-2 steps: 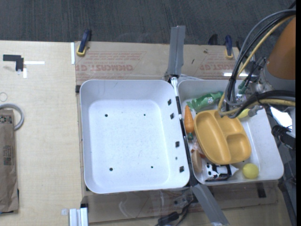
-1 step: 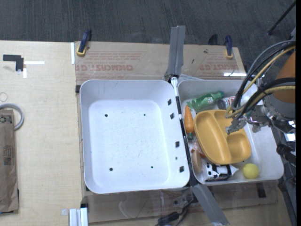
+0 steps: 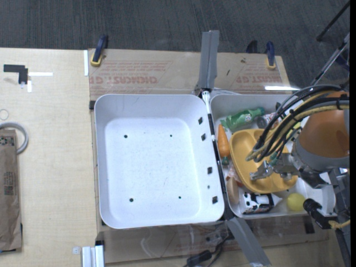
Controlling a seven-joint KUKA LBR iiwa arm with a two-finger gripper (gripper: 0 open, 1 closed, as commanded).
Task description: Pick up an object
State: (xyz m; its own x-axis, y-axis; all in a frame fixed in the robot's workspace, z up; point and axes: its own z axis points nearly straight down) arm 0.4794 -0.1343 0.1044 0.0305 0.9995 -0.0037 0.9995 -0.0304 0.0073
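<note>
Arm: the grey arm [image 3: 325,141] with its orange band hangs low over the right bin [image 3: 231,102], cables trailing across it.
Pincer: the pincer [image 3: 266,170] sits down among the clutter, over the yellow bowl [image 3: 245,154]; whether it is released or clenched I cannot tell, since wrist and hoses cover it.
Candidates: the bowl lies tilted in the middle of the right bin, an orange carrot-like piece [image 3: 223,142] just beside it on the left, a green packet [image 3: 243,117] behind, a black-and-white item [image 3: 257,202] in front and a yellow ball [image 3: 295,201] near the front right corner.
Left bin: the left bin [image 3: 105,166] is white (a few dark specks on its floor).
Progress: my reading is that the reach is made but the pick is not; nothing is seen lifted clear of the right bin.
Left to do: a confirmed grip and a lift.
</note>
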